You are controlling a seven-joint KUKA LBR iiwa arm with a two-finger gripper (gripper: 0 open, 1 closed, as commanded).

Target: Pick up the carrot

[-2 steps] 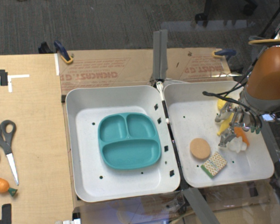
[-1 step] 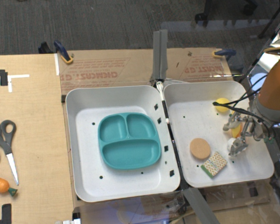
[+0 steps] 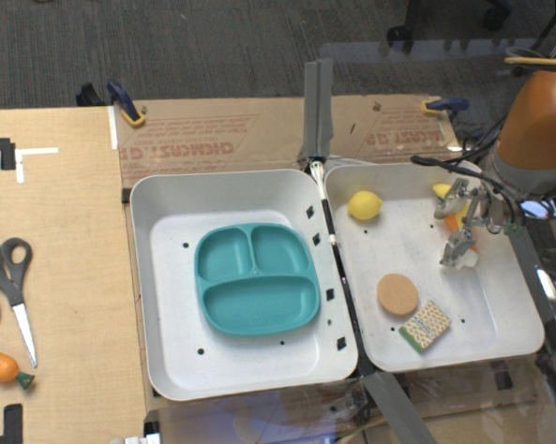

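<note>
My gripper [image 3: 460,250] hangs over the right part of the right bin [image 3: 510,333], pointing down at the bin floor. A small orange piece [image 3: 453,223] shows just left of the wrist, mostly hidden by the gripper, and I cannot tell what it is. A yellow bit [image 3: 442,191] sits just above it. An orange carrot with a green end [image 3: 1,366] lies on the wooden bench at the far left, outside both bins and far from the gripper.
In the right bin lie a yellow lemon [image 3: 364,205], a round tan disc [image 3: 397,293] and a patterned sponge [image 3: 425,325]. The left bin [image 3: 161,299] holds a teal divided plate [image 3: 256,278]. Scissors [image 3: 9,280] lie on the bench at left.
</note>
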